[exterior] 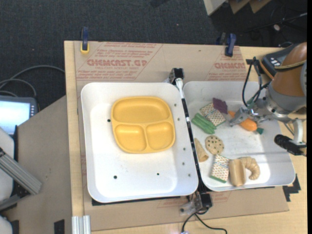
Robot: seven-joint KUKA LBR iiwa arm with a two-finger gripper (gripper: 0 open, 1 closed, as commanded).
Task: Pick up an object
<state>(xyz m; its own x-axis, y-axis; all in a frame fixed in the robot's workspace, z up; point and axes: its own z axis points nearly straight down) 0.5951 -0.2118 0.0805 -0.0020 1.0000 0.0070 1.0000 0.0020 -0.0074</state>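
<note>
The right bin (275, 180) holds several toy foods. A small orange fruit (249, 126) lies near the bin's upper right, with a bit of teal beside it. My gripper (244, 116) is low in the bin, right above and touching the upper left of the orange fruit. The grey wrist and its orange band rise to the right. Further left lie a purple piece (220, 104), a checkered cracker (212, 113) and a green pod (203, 123). Whether the orange fruit is held cannot be made out.
A cookie (214, 144), a tan wedge (200, 151), a second cracker (220, 169), a bread piece (237, 172) and a croissant (253, 165) fill the right bin's lower half. The left bin (136, 182) holds a yellow divided plate (143, 123). Black cables hang near the wrist.
</note>
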